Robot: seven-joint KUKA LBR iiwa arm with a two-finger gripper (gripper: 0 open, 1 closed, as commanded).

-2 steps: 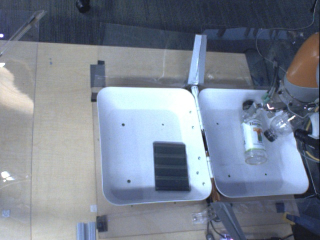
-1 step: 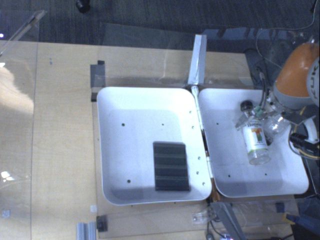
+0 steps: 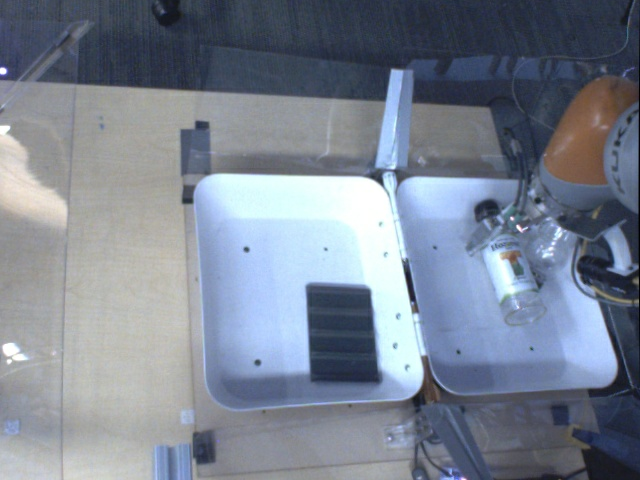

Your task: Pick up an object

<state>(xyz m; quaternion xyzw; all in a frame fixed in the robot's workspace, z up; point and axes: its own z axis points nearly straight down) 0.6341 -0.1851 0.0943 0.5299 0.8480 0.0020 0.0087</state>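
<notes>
**Arm Over Right Bin**

The gripper sits over the right bin; finger state cannot be determined. The clear bottle lies on its side directly below the gripper. A black ribbed block lies in the left bin, well apart.

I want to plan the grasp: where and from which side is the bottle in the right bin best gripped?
Grip the bottle across its labelled middle, coming from above. It lies on its side on the bin floor, so the round body offers two opposite sides; the fingers should probably close across its long axis.
</notes>
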